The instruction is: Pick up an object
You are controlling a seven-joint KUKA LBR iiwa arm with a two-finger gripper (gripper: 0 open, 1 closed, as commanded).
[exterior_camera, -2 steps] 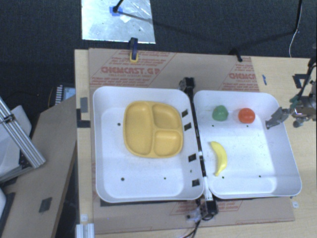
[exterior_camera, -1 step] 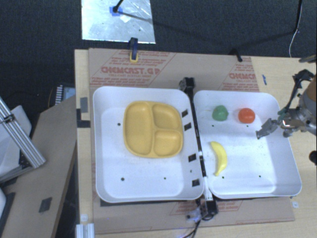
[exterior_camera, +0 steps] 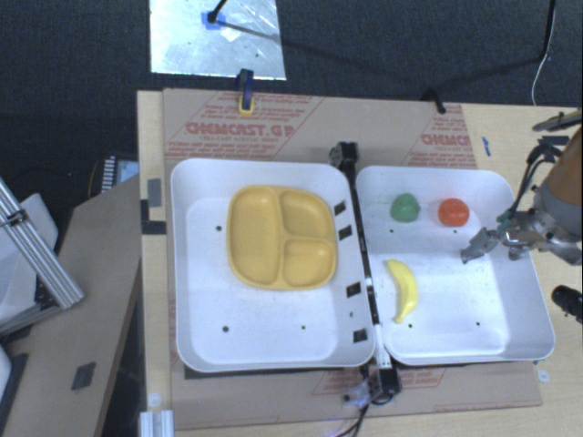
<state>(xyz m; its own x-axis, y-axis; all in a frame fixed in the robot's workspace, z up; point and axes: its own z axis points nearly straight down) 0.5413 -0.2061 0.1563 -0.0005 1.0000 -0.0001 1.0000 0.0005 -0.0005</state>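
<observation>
Hovering over the right bin's point(exterior_camera: 524, 335) right side, the gripper point(exterior_camera: 490, 244) has its fingers spread apart with nothing between them. Nearest sits an orange ball point(exterior_camera: 453, 212), then a green ball point(exterior_camera: 405, 208) and a banana point(exterior_camera: 403, 289); a yellow divided plate point(exterior_camera: 280, 237) fills the left bin point(exterior_camera: 200, 335).

grey arm point(exterior_camera: 563, 189) with black cables, ending in a metallic grey tool point(exterior_camera: 492, 242).

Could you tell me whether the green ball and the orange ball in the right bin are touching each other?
Apart. The camera view shows the green ball and the orange ball side by side with a strip of white bin floor plainly visible between them.
</observation>
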